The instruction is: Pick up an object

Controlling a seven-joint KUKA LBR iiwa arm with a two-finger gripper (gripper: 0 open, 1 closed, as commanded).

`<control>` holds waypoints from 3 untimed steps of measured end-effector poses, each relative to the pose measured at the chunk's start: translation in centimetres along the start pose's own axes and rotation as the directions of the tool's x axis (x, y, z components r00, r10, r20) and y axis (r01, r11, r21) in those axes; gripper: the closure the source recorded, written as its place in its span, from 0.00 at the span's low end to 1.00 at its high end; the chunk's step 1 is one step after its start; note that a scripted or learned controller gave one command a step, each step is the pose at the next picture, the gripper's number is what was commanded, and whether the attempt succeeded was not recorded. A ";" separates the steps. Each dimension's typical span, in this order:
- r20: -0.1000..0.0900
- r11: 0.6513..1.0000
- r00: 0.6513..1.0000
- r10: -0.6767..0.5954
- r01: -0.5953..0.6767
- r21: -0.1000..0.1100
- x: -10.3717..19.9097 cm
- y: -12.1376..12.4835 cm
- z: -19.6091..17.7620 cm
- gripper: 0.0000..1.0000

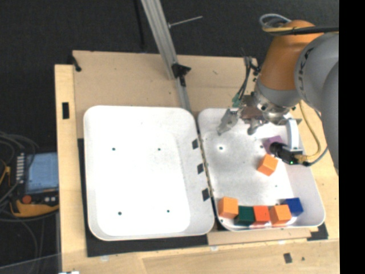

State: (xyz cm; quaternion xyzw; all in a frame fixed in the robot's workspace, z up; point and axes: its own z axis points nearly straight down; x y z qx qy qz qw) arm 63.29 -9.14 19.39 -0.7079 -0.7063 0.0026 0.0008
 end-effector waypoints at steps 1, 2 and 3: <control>0.000 1.000 1.000 0.002 -0.002 0.002 -0.5 0.1 6.3 0.00; 0.001 1.000 1.000 0.002 -0.002 -0.003 -0.7 0.1 9.8 0.00; -0.003 1.000 1.000 0.009 -0.009 -0.009 -0.7 0.2 8.5 1.00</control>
